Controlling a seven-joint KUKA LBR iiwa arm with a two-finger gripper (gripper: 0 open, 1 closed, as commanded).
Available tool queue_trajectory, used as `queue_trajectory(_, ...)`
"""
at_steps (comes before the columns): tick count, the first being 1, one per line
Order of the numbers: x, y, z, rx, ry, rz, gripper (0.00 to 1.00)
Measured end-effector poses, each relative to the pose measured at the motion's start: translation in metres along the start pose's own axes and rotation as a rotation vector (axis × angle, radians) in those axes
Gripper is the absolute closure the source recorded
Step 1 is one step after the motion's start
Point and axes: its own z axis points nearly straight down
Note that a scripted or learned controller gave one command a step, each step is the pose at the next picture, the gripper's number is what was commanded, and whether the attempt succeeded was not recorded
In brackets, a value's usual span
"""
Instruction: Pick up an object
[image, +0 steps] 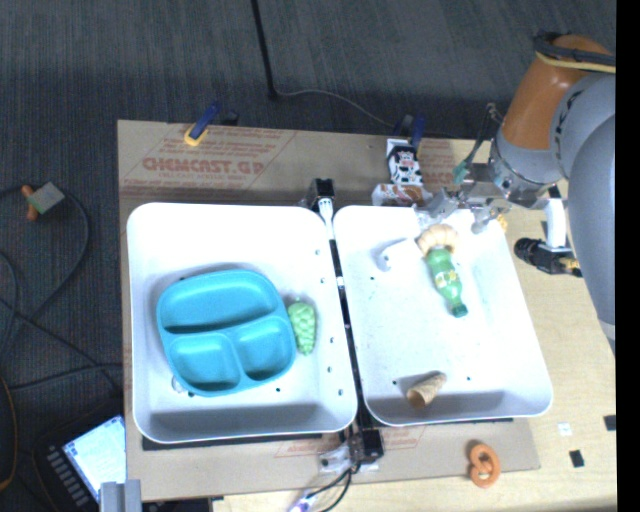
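In the right bin (500, 380) a green bottle (446, 280) lies on its side, running down and to the right. A small tan object (435, 237) touches the bottle's upper end. Near the bin's front wall lies a tan cone-shaped piece (424, 388). The left bin (150, 400) holds a blue divided tray (224, 330), with a bumpy green object (302, 327) against the tray's right side. My gripper (458, 205) hangs over the back edge of the right bin, just above and to the right of the tan object. Nothing is seen held in it.
The grey arm with its orange band (540, 95) comes in from the upper right. An orange ring-shaped item (484, 463) lies on the bench in front of the right bin. Blue clamps (203, 124) and a small printed card (403, 165) sit behind the bins.
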Motion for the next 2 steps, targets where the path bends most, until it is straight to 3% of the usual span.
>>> queue_trajectory(1, 0.0457, -0.0120, 0.0749, -0.001, 0.000, 0.000, 0.00)
queue_trajectory(2, 0.0456, -0.0120, 0.0652, -0.001, -0.002, -0.001, 1.00)
